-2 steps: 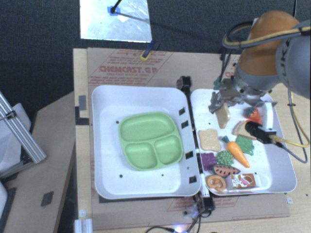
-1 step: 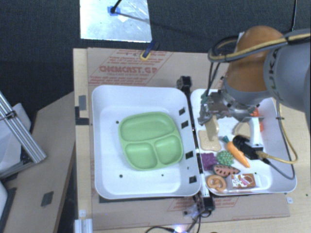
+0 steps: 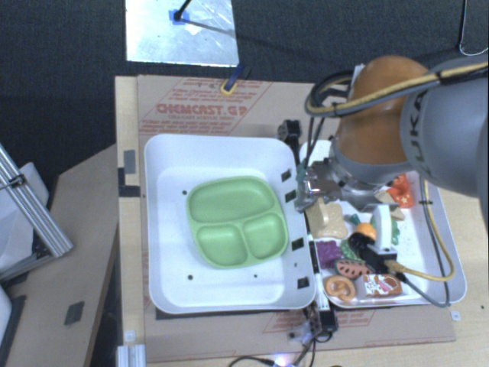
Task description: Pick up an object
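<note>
The right bin (image 3: 447, 281) holds several toy foods. A beige bread piece (image 3: 328, 220) lies at its left side, with purple grapes (image 3: 328, 252) and a brown pretzel (image 3: 338, 287) in front of it. An orange piece (image 3: 366, 231), a white and green piece (image 3: 383, 225), a red and white packet (image 3: 380, 285) and an orange-red piece (image 3: 402, 192) lie further right. My gripper (image 3: 309, 188) hangs low at the bin's left wall, just above and left of the bread piece. The arm's wrist hides the back of this bin.
The left bin (image 3: 168, 281) holds a green divided tray (image 3: 233, 220). A wall with black clips (image 3: 298, 243) separates the two bins. A yellow cable (image 3: 428, 270) loops over the right bin's front. Cardboard lies under both bins.
</note>
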Robot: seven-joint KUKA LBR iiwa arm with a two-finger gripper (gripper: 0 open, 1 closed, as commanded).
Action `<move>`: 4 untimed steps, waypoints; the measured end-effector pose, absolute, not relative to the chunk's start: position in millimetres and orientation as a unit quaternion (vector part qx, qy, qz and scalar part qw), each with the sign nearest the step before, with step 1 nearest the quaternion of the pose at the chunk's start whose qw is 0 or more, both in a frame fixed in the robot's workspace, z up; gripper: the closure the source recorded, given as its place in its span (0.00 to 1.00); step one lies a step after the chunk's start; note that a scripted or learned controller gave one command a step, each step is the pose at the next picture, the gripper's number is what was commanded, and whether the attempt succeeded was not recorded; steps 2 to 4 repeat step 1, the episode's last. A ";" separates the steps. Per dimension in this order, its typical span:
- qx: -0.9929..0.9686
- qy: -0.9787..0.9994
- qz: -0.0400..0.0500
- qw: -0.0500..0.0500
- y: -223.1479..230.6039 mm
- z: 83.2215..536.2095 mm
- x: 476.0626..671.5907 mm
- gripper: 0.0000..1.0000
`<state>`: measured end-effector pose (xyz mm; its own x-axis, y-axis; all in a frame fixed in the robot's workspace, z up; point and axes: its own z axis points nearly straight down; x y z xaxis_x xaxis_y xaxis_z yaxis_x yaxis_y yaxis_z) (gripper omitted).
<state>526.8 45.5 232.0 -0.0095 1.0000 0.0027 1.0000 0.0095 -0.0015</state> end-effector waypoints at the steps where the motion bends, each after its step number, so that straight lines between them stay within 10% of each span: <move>1: -0.706 -0.708 0.000 0.001 46.6 214.0 534.3 1.00; 4: -0.706 -0.708 0.000 0.001 46.6 214.0 534.3 1.00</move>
